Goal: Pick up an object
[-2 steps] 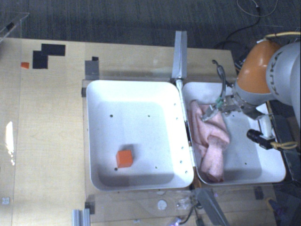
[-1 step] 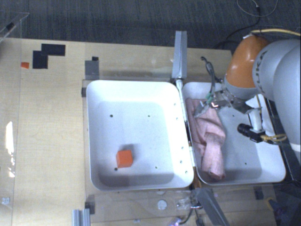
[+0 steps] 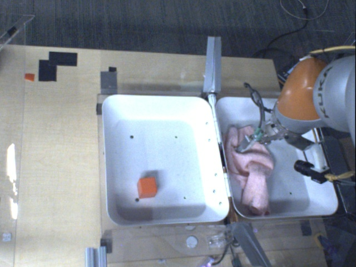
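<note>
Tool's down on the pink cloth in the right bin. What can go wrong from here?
1. The crumpled pink cloth is soft and folded; the tool sits at its upper edge, so it may pinch only a loose fold that slips out on lifting.
2. The cloth lies against the right white bin wall beside the divider, so a dragged tail may snag there.

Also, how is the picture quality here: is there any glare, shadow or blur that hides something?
In the camera view the light is even. A bright glare streak lies on the bench at far left. The orange block in the left bin casts a small soft shadow. The gripper over the pink cloth is small and soft, its tips hard to resolve.
</note>
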Action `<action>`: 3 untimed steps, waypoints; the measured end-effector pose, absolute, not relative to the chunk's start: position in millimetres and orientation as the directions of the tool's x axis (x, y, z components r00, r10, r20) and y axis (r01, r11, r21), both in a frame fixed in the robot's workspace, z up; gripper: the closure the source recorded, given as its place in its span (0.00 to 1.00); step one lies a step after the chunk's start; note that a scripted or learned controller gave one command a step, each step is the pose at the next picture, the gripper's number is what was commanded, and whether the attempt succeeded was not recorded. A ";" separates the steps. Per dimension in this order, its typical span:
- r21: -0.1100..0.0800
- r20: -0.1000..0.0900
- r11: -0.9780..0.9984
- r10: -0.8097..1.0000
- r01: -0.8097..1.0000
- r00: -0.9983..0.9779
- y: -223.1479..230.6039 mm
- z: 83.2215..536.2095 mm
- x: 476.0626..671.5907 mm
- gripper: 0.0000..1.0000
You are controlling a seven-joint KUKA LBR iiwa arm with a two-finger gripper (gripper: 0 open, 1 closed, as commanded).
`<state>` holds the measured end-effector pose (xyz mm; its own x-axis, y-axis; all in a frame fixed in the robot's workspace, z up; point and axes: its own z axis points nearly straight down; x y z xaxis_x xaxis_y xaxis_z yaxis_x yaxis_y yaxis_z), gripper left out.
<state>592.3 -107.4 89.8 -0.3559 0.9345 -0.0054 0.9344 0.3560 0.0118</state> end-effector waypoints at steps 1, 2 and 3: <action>0.023 -0.011 0.356 0.934 0.934 -0.356 -106.8 104.0 596.1 1.00; 0.022 -0.011 0.356 0.934 0.934 -0.356 -106.8 104.1 596.1 0.00; 0.011 -0.005 0.310 0.951 0.951 -0.310 -103.0 89.5 629.9 0.00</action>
<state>629.9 -103.0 89.5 -0.3102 0.9507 -0.0050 0.9506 0.3102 0.0111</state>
